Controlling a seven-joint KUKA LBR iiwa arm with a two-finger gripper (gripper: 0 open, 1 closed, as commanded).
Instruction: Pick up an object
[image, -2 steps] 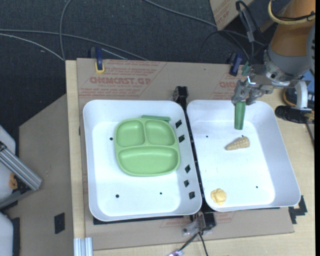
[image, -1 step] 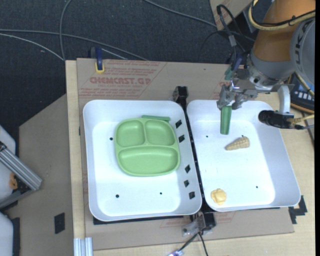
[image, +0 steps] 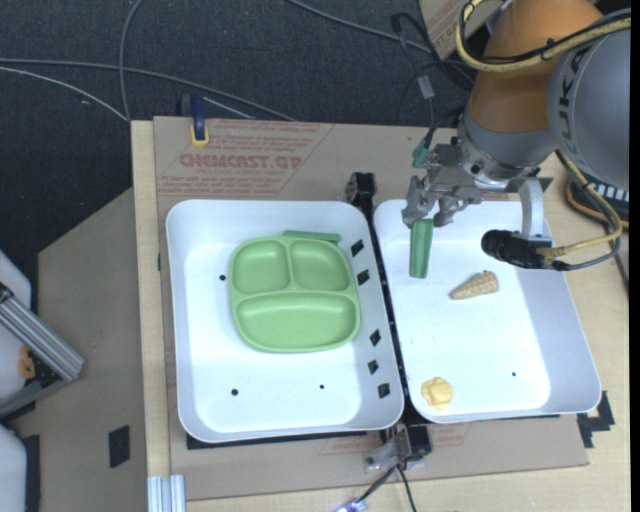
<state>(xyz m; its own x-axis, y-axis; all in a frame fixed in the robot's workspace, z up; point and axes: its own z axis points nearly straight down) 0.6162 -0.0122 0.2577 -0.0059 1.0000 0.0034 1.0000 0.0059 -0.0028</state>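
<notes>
The grey arm (image: 545, 90) with its orange band reaches in from the far right over the right bin (image: 520, 385). In the left bin (image: 195, 395) lies a green divided plate (image: 294, 294), the largest item. The gripper (image: 428, 215) hangs over the right bin's far left part, its fingers closed on the top of a green stick (image: 419, 250) that hangs upright. To its right lies a tan cone (image: 474, 286), and a small yellow piece (image: 436, 392) sits near the front edge.

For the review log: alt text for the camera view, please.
The grey arm's end effector holds a slim green stick-shaped object over the right white bin, which contains a tan cone-shaped item and a small yellow piece. The left white bin holds a green divided plastic plate.
</notes>
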